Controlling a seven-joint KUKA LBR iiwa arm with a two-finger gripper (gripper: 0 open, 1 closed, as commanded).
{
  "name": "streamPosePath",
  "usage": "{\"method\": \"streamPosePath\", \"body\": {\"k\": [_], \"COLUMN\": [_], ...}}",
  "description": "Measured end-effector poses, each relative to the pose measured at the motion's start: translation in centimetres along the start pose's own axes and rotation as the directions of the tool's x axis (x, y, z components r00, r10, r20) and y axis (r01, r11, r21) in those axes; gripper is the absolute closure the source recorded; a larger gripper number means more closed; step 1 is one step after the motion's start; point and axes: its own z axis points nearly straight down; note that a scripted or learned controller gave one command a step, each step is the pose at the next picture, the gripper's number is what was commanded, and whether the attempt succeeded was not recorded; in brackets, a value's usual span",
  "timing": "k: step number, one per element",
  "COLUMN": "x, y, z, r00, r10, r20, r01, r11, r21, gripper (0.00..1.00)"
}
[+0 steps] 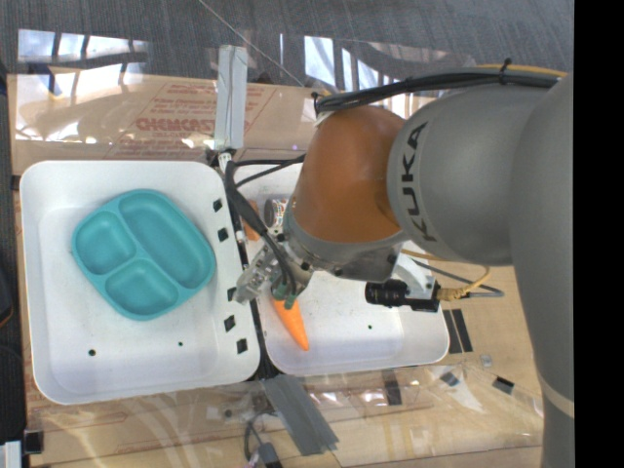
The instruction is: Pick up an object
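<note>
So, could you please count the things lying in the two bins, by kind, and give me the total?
Divided teal plate, in the left bin: 1
Toy carrot, in the right bin: 1
Total: 2 in plain sight. The arm covers much of the right bin, so more may lie under it.

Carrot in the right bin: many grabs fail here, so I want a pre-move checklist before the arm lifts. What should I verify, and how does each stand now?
1. Carrot lies inside the right bin: ok.
2. Gripper sits above the carrot's upper end: ok.
3. Carrot is clamped by the gripper: cannot tell, the arm hides the contact.
4. Carrot is clear of the divider between the bins: ok, a small gap shows.
5. Teal plate lies in the left bin, away from the work: ok.
</note>
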Motion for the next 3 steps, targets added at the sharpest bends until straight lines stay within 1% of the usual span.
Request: {"method": "streamPosePath", "body": {"k": [2, 3], "x": [-0.2, 0.1], "y": [0.2, 1.4], "z": [-2.0, -2.4], "r00": [1.0, 0.878], "r10": [-0.01, -0.478], "r20": [0.002, 0.006], "r01": [0.01, 0.478], "r11": [1.0, 0.878], "r21": [-0.001, 0.0], "gripper": [1.0, 1.0]}}
